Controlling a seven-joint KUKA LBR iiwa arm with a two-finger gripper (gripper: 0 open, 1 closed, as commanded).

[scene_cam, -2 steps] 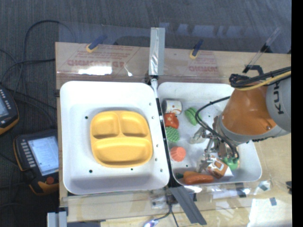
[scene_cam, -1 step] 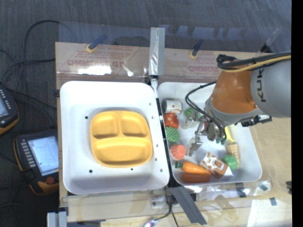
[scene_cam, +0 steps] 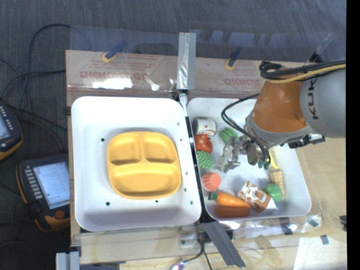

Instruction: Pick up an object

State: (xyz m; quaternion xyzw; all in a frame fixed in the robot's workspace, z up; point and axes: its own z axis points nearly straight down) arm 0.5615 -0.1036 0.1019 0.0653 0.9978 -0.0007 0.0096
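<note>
While the gripper [scene_cam: 232, 161] hangs low in the right bin [scene_cam: 298, 179], its fingers look spread w/ nothing between them, though blur makes that approx. Nearest pick is the round red toy [scene_cam: 211, 180], just below-left of them; the carrot [scene_cam: 232, 199], long axis left-right, lies beyond.

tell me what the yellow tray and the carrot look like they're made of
The yellow tray looks like moulded plastic with a smooth, matte finish: even colour, rounded compartment ridges. The carrot seems to be toy plastic, uniformly orange and faintly shiny, though rubber can't be ruled out.
</note>
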